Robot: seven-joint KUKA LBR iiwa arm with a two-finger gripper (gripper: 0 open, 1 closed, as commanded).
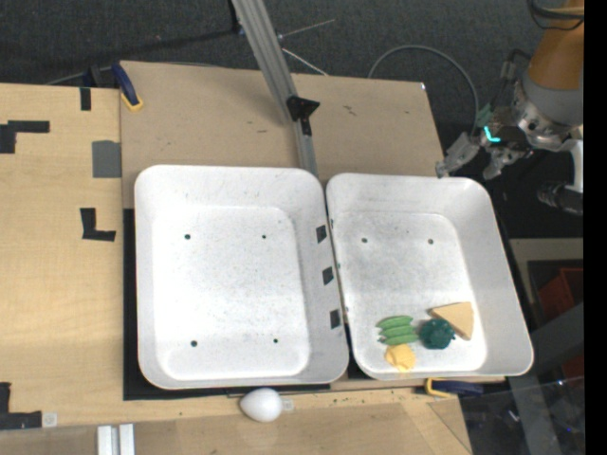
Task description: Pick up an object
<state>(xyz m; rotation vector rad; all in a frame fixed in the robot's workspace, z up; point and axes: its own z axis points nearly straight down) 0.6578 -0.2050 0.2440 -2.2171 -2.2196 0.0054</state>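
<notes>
Up at the counter's far right corner, the claw (477, 155) hangs beyond the far right corner of the right bin (493, 245), outside its rim. Its two fingers (453, 157) are spread apart with nothing between them, so it is released. A small teal light glows on the wrist just above them, and the orange band of the arm (558, 60) rises toward the top right.

All the objects lie clustered in the near right corner of the right bin, well apart from the claw. A tan wedge (455, 318) sits nearest the bin's right wall. Just beside it, touching or nearly so, is a dark teal lump (436, 335). A green ridged piece (396, 329) lies toward the bin's middle from the lump, and a yellow piece (400, 355) rests just beside it at the near edge.

The left bin (152, 254) stands side by side with the right one, their walls meeting along the middle. A white egg-shaped thing (261, 405) rests on the counter just outside the left bin's near edge. A grey metal bar (275, 60) slants down from the far edge to where the bins meet.
</notes>
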